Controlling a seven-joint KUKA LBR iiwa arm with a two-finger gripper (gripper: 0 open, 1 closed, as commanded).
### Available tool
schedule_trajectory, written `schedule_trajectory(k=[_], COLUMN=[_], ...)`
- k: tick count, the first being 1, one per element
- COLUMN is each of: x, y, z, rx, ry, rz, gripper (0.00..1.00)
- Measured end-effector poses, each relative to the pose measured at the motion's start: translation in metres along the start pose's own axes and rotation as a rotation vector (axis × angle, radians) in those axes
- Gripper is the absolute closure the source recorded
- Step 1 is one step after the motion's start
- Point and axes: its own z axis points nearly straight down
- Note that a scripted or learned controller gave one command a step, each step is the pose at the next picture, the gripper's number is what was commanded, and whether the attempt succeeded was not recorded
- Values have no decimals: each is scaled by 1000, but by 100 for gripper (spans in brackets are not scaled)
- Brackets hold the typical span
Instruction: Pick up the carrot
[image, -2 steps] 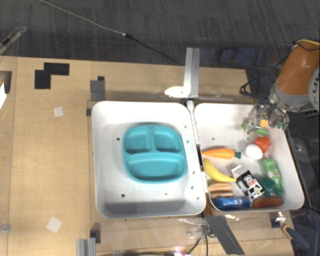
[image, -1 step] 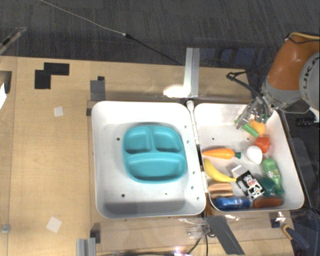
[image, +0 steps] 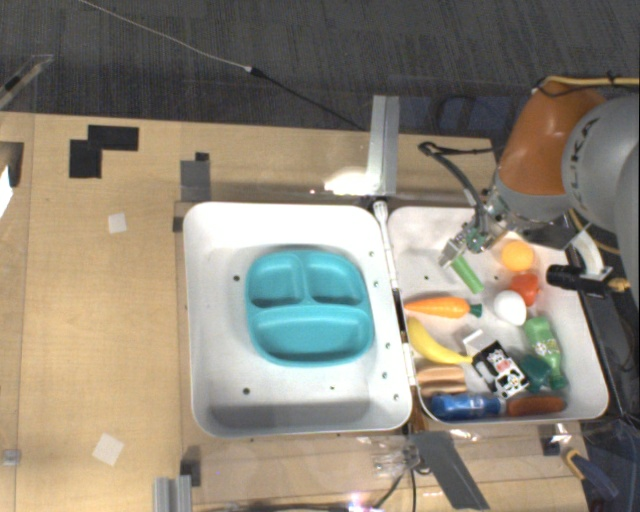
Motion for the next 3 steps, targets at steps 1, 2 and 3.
schedule_trajectory(k=[1,2,3], x=[-1,43,72], y=[-1,-45,-72], z=[0,39,38], rx=[1,-9,-14], ry=[-1,-12,-14], rz=[0,-124,95], gripper=[0,0,0])
